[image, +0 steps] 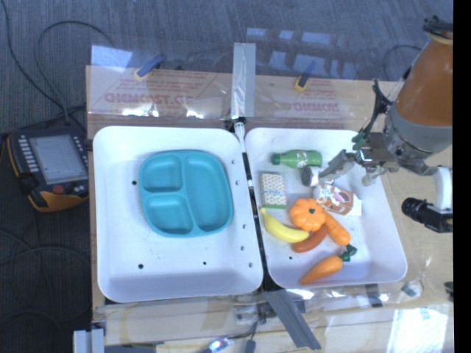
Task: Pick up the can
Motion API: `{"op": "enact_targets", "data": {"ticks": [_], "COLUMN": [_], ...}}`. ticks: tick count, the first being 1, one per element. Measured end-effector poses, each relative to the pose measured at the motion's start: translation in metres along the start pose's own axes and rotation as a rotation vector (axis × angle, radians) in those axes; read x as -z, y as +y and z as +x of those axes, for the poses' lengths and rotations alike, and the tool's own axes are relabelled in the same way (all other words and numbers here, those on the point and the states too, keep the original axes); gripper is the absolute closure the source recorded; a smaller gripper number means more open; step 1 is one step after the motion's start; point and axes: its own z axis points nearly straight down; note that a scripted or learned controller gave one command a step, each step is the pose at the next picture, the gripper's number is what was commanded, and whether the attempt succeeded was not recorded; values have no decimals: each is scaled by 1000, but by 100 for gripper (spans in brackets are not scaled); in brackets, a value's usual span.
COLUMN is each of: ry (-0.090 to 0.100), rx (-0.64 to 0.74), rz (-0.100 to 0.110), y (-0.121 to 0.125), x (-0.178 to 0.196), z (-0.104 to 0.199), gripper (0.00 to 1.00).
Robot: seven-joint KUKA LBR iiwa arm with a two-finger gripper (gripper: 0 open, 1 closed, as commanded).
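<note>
Can (335,197) lies right of frame centre in the right bin (390,259), looks light, stiff, slick; grab across its sides. My gripper (333,166) hovers above; finger state unclear.

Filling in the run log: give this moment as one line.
grey two-finger gripper: over right white bin | small silver can: at fingertips, grasp unclear | green bottle: beside

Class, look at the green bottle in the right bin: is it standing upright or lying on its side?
Lying on its side. The green bottle stretches lengthwise across the floor of the right bin, its long side facing the camera.
</note>
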Motion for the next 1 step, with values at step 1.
{"op": "enact_targets", "data": {"ticks": [1], "ry": [0], "rx": [239], "rz": [-1], "y": [44], "x": [-63], "z": [-18], "gripper": [0]}}
